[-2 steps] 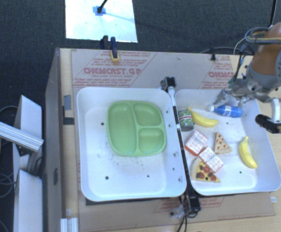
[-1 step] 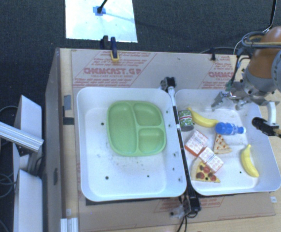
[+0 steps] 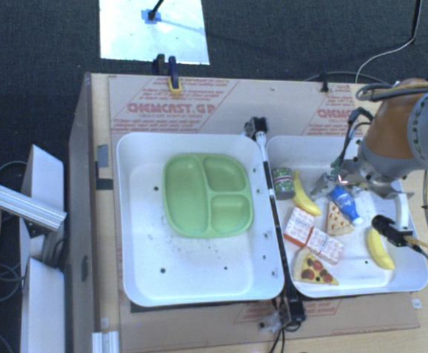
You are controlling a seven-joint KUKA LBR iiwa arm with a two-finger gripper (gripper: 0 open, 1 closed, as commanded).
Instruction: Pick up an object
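Down in the right bin we see glossy toy food: two curved bananas, flat pizza wedges, a blue bottle. Our gripper hangs just above that bottle; its grip we cannot tell. A moulded green tray fills the left bin.

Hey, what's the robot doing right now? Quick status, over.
Tool low in right bin, over blue bottle; grip unclear. Bottle lies on pizza slice. Banana and green can close by. Green tray in left bin.
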